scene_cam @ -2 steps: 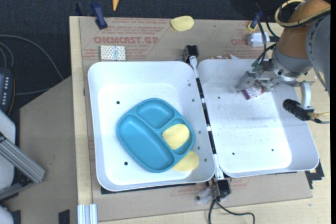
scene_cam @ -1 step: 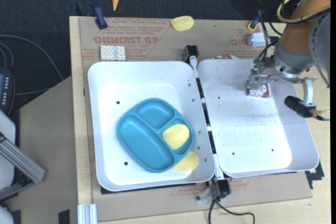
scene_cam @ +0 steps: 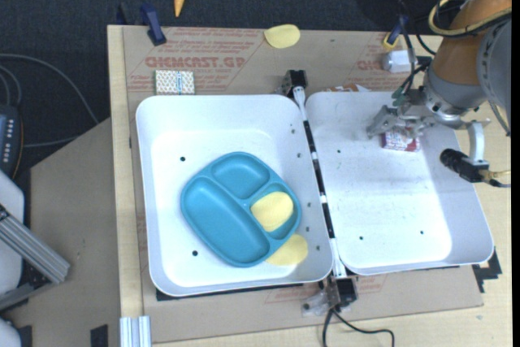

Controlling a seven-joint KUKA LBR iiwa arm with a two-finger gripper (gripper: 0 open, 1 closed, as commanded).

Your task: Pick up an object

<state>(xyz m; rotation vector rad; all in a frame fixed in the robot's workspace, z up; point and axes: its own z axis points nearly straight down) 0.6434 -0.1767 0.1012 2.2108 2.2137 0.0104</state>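
Observation:
A small red-and-white packet [scene_cam: 400, 141] lies in the right bin [scene_cam: 390, 223], near its far edge. My gripper [scene_cam: 398, 124] hangs directly over the packet, very close to it or touching its top; the grey wrist hides the contact. In the left bin [scene_cam: 162, 134] lies a blue divided plate [scene_cam: 223, 211] with a yellow lump [scene_cam: 273, 210] in its right compartment. A second yellow piece [scene_cam: 289, 251] rests against the plate's near right edge.
On the bench behind the bins lie a yellow disc [scene_cam: 282, 36], a patterned packet [scene_cam: 175, 81], a blue clip [scene_cam: 152, 25] and a small white block [scene_cam: 398, 61]. A toy carrot [scene_cam: 179, 0] lies on the dark floor beyond. Black clamps [scene_cam: 296, 82] join the bins.

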